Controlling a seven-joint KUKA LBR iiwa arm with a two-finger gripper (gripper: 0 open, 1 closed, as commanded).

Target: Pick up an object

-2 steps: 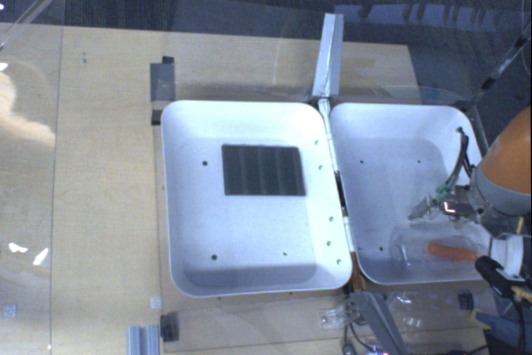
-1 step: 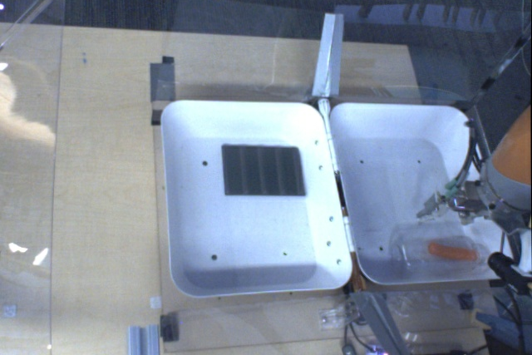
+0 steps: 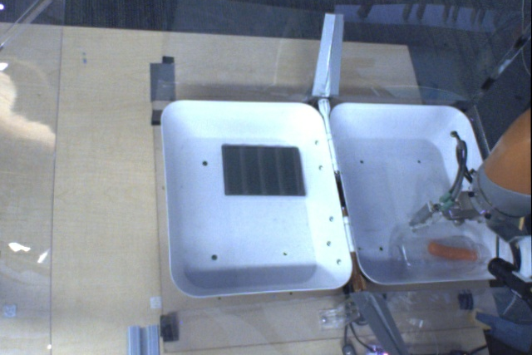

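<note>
On the far left of the scene, the pale wooden tabletop (image 3: pixel 91 204) lies bare under a sheet of glare, with a small dark bracket (image 3: pixel 164 79) at the upper left corner of the left white bin (image 3: pixel 187 262) and another dark bracket (image 3: pixel 169 328) just below that bin's lower left corner. That left bin has rounded corners and a dark ribbed rectangular panel (image 3: pixel 263 170) set flat on its floor, a little above the middle, with small dark holes dotted around it. Between the two bins runs a narrow divider, and from its upper end a grey metal bar (image 3: pixel 327 54) stretches away toward the top of the view. To the right sits the right white bin (image 3: pixel 374 137), touching the divider. Near its lower right corner lies an orange elongated object (image 3: pixel 453 251), roughly level with the bin floor, seemingly inside or under a clear, glossy bit of plastic (image 3: pixel 416 249) whose outline is hard to follow. Just above and slightly left of the orange object hangs the end effector (image 3: pixel 440 212), a cluster of thin metal parts and cables; whether its fingers are spread or pressed together cannot be told from this view, and nothing can be seen between them. Behind it, at the right edge, the arm's orange band (image 3: pixel 511 158) and grey wrist (image 3: pixel 503 199) reach in over the bin's rim.
</note>
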